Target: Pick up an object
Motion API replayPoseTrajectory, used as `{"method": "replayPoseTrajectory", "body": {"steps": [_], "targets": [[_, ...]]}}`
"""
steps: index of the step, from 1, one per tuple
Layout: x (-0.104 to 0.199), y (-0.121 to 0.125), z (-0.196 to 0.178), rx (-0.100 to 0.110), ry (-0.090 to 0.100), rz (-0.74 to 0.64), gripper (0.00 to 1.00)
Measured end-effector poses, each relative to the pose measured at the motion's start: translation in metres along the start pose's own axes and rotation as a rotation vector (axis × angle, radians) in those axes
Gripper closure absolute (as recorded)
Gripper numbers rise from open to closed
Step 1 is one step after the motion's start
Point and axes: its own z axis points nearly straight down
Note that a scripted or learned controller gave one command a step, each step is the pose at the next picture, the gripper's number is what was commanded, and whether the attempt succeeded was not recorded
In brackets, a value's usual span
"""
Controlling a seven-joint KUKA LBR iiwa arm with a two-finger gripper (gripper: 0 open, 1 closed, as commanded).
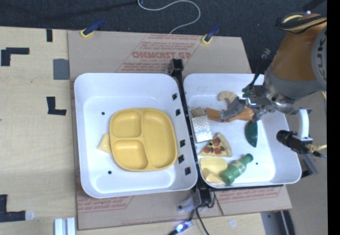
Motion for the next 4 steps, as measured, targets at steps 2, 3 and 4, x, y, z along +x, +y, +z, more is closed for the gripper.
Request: {"method": "replayPoseTrajectory", "body": {"steps": [2, 3, 4], "targets": [[0.005, 0.007, 0.037, -0.011, -0.003, -0.003, 0.00], [0.010, 0.005, 0.098, -0.012, -0.002, -0.003, 0.00], [0.012, 0.007, 0.126, -0.015, 0.003, -0.004, 0.00]]}}
